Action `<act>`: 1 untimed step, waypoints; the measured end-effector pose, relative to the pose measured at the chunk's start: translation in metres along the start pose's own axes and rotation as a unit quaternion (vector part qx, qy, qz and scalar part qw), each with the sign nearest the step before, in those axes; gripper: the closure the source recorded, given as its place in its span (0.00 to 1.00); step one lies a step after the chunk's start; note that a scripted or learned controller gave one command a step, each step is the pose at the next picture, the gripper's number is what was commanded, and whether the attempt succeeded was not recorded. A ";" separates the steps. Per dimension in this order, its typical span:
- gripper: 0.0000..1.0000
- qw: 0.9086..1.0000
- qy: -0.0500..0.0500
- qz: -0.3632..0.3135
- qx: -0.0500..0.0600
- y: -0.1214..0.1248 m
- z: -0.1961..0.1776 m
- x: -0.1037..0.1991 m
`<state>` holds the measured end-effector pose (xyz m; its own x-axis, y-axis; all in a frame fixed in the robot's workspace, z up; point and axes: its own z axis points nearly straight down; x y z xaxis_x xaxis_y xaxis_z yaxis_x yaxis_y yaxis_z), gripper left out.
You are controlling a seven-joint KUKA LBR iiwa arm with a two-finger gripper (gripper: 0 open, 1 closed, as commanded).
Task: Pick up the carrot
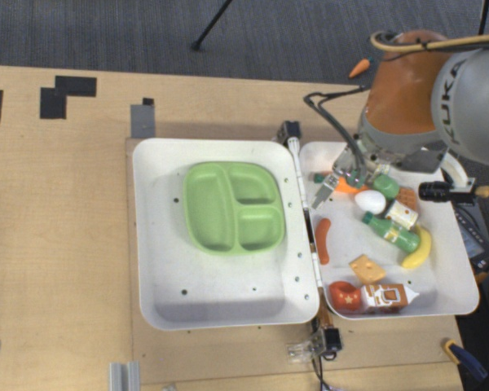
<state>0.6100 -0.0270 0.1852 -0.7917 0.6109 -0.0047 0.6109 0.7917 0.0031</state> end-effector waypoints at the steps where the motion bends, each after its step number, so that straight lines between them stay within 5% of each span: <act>1: 0.00 0.998 0.000 -0.071 0.000 0.010 0.000 0.007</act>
